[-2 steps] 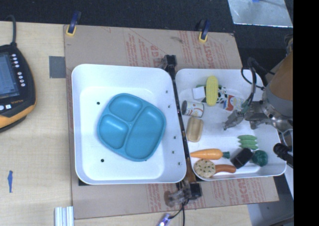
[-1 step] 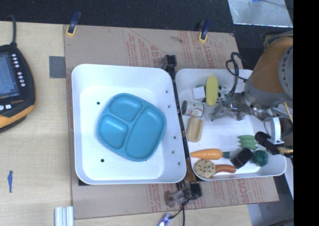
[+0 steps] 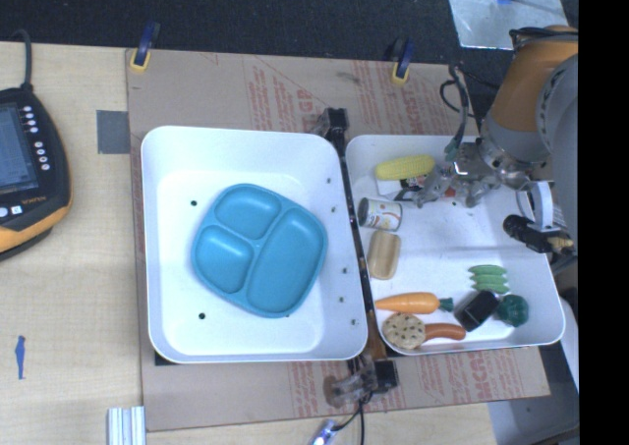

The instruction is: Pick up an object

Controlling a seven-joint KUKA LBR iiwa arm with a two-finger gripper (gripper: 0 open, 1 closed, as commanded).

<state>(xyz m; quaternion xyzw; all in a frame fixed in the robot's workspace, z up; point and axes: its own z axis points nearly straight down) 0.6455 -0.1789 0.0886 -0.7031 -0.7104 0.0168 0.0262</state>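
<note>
On the desk [image 3: 88, 286], the left bin [image 3: 162, 237] holds a blue divided plate [image 3: 259, 249]. The right bin [image 3: 432, 237] carries a small can [image 3: 379, 212], a bread roll [image 3: 382, 254], a carrot [image 3: 412, 303], a cookie [image 3: 404, 331] and a corn cob [image 3: 404, 168]. The tool [image 3: 454, 181] hangs just right of the cob, seemingly nothing between its tips; its spread I cannot tell.

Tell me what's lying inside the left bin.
Inside the left bin lies one blue divided plate, its three compartments facing up. Whatever is under the plate is covered and cannot be seen.
</note>
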